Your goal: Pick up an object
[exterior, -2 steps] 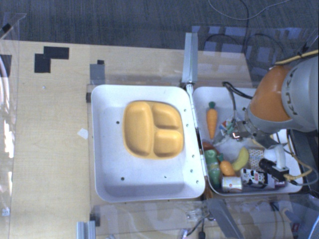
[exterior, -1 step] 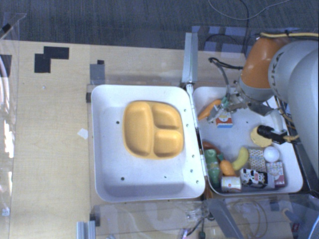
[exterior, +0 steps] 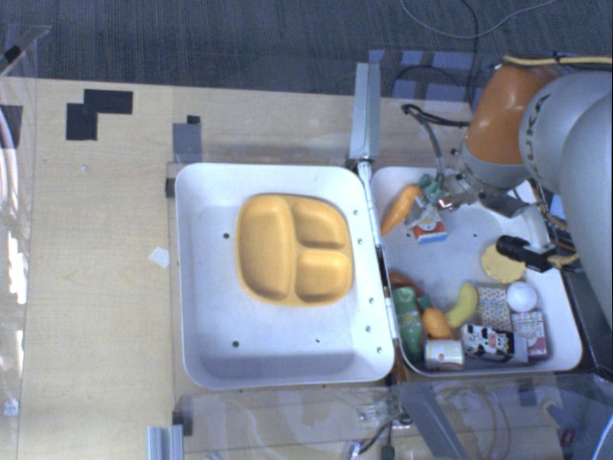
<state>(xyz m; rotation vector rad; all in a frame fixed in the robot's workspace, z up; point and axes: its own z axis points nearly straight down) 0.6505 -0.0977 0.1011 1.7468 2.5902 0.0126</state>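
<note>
Slanting up-right in the right bin, carrot beside hand

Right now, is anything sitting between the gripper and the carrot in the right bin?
Nothing visible. The gripper hovers just right of the carrot, with a small carton below it, off that line.

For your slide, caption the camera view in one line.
Claw poised over toy carrot in cluttered right bin; yellow tray in left bin.
</note>
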